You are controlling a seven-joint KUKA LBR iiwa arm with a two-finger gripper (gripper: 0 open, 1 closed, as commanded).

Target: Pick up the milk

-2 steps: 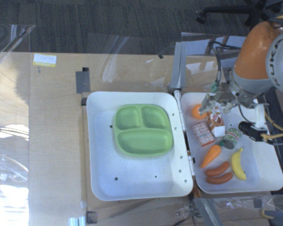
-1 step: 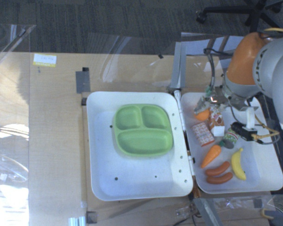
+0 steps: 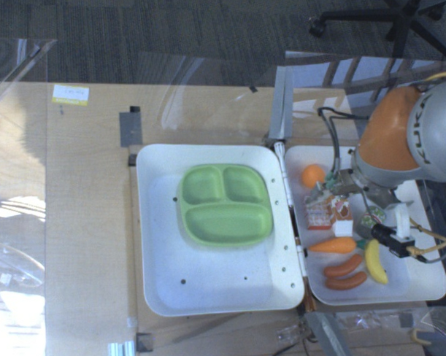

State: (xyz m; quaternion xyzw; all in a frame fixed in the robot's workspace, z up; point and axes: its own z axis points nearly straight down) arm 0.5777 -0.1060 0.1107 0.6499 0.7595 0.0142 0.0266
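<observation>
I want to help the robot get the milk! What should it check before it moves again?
1. Milk found: cannot tell. A small white box lies in the right bin, maybe the milk.
2. Gripper above that bin: ok.
3. Anything held: cannot tell, the arm hides the fingertips.
4. Room around the box: not ok. The carrot, a printed packet and the banana crowd it.
5. Sausages and orange out of the way: ok.
6. Green tray in the left bin: ok, far off.
</observation>
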